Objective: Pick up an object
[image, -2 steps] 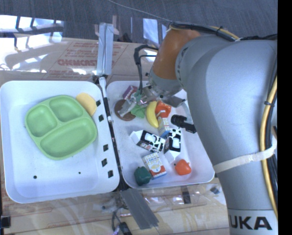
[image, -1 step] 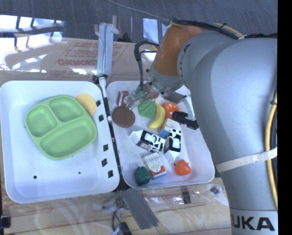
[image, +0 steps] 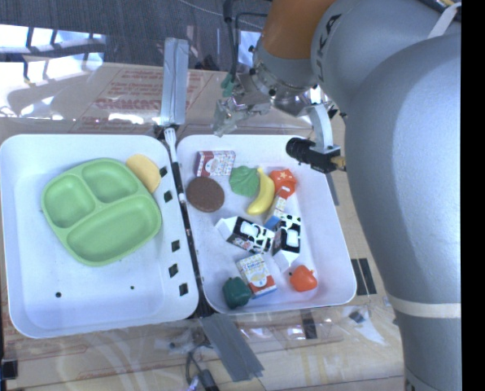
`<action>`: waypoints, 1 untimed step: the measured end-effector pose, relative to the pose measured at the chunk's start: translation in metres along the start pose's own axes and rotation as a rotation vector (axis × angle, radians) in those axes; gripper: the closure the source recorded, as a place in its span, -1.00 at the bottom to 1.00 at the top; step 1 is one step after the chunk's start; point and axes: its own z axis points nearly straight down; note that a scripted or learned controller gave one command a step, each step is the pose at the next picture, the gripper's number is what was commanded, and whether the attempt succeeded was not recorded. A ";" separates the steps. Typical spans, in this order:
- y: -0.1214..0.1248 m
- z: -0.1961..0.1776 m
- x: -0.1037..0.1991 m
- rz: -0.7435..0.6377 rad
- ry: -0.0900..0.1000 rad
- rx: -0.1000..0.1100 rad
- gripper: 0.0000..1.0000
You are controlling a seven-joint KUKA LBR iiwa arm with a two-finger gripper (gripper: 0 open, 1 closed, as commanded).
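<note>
Lower end effector (image: 229, 112), opening impossible to tell, from upper middle of frame straight onto red-and-white box (image: 215, 164) at right bin (image: 340, 251) top edge, avoiding brown disc (image: 205, 194).

The bulky, smooth grey robot arm (image: 405, 137) carries an orange band (image: 303, 10) above its wrist; thin black cables (image: 241, 2) loop nearby.

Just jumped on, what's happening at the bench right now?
The grey arm's tool hangs over the far rim of the right bin, with nothing visibly in it. The toy food lies there untouched: a banana, a brown cookie, small cartons. The left bin has a green divided plate.
</note>
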 end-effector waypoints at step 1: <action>-0.022 0.084 -0.055 -0.391 0.007 0.013 1.00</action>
